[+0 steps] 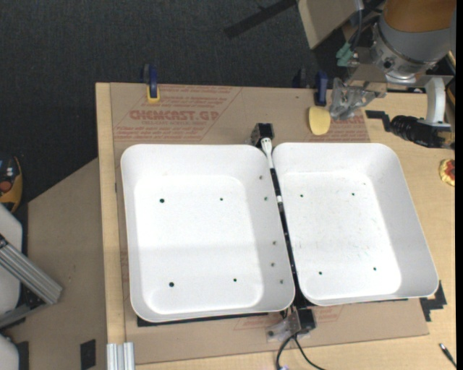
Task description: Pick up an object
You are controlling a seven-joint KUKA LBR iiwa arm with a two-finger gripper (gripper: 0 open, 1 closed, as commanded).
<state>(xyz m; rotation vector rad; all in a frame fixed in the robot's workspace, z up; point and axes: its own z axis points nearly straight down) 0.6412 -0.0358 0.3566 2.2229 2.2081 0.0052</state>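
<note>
The pincer [348, 107] hangs beyond the far edge of the right bin [405, 217], over the brown board [217, 115] on which both bins rest, its grey metal fingers pointing down toward the board. How far apart those fingers stand cannot be told from this slanted look, since they merge into one pale shape, and nothing can be seen between them. Just to the pincer's left, close beside its tips, lies a small pale yellow object [319, 120] on the board; whether the tips touch it cannot be told. Above the pincer rises the grey wrist with the orange band [416, 14], coming in from the right. Nearer the viewer than the pincer, the right bin begins, and the left bin [145, 238] lies well off to its left, the two meeting rim to rim. A blue clamp [321, 88] stands just behind and left of the pincer, and another blue clamp [151, 79] with a yellow foot sits far to its left at the board's back edge.
</note>
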